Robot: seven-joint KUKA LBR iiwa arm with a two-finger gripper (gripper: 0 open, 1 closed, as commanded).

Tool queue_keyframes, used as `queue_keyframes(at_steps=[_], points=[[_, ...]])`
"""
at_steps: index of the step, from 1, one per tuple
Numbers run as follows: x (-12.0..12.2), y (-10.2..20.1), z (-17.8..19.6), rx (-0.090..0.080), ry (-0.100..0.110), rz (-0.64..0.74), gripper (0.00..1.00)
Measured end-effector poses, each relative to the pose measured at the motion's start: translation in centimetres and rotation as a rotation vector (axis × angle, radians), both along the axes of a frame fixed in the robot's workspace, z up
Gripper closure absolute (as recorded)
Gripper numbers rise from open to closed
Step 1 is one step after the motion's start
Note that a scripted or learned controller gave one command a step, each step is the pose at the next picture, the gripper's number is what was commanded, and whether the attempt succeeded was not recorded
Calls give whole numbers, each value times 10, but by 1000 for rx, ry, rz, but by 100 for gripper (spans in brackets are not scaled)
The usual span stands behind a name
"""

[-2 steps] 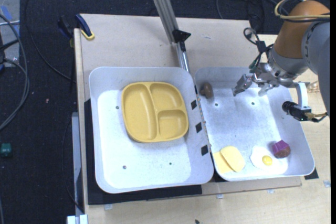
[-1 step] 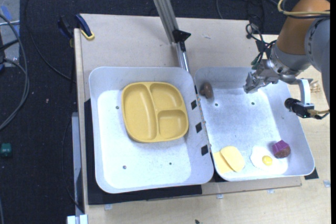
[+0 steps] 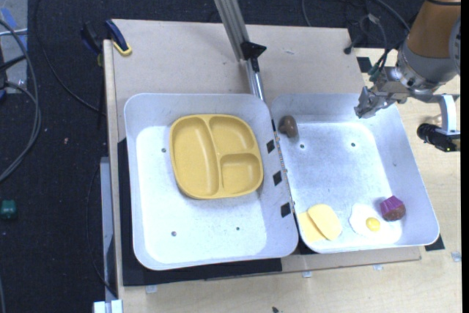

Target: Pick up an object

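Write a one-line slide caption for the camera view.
Gripper poised over the right bin's far edge; brown ball, cheese, fried egg and purple piece inside; yellow plate at left.

The gripper point(image 3: 364, 109) is seen above the right bin's point(image 3: 344, 157) far right rim. Well nearer than it, a purple object point(image 3: 393, 208), fried egg point(image 3: 367, 221) and yellow piece point(image 3: 323, 221) are seen; a brown object point(image 3: 288, 126) is set leftward. A yellow divided plate point(image 3: 217, 156) is borne by the left bin point(image 3: 146, 179).

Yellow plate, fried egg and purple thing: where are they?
Yellow divided plate point(image 3: 217, 156), camera view, the ridge between its compartments.
Toy fried egg point(image 3: 368, 222), camera view, near its yolk.
Purple object point(image 3: 393, 208), camera view, its top face.
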State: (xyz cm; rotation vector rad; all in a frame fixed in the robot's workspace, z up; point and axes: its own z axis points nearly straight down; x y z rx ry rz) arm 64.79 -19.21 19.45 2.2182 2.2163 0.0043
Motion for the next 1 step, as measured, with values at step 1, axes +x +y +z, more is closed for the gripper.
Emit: queue_keyframes(at_steps=[1], points=[[1, 0, 24, 1, 2, 2, 100]])
